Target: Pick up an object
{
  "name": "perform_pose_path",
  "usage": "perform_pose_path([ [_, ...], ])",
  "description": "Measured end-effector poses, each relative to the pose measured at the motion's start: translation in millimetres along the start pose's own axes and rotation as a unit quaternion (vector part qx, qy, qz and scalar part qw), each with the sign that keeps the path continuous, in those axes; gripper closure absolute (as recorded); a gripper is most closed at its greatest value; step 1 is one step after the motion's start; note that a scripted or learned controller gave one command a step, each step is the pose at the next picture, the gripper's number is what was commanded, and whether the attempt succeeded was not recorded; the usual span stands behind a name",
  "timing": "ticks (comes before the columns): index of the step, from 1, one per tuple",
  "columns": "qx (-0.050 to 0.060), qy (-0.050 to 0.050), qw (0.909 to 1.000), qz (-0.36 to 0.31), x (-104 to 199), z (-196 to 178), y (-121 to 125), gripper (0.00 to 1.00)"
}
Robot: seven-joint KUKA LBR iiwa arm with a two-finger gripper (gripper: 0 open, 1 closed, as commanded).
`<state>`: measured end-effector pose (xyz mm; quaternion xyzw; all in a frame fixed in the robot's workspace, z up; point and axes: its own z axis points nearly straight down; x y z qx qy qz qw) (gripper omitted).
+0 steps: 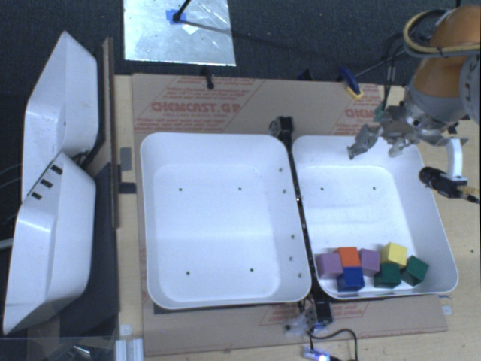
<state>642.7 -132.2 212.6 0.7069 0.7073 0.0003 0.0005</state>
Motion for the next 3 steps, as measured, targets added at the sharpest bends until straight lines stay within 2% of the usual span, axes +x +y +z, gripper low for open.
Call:
perform_pose_path([
  [1, 0.001, 0.000, 1.0000, 0.000, 24, 17, -45, 0.00],
  [2, -0.006, 0.000, 0.9996, 0.029, 36, -117, -71, 0.00],
  [3, 0.005, 0.000, 1.0000, 0.001, 47, 3, -141, 0.00],
])
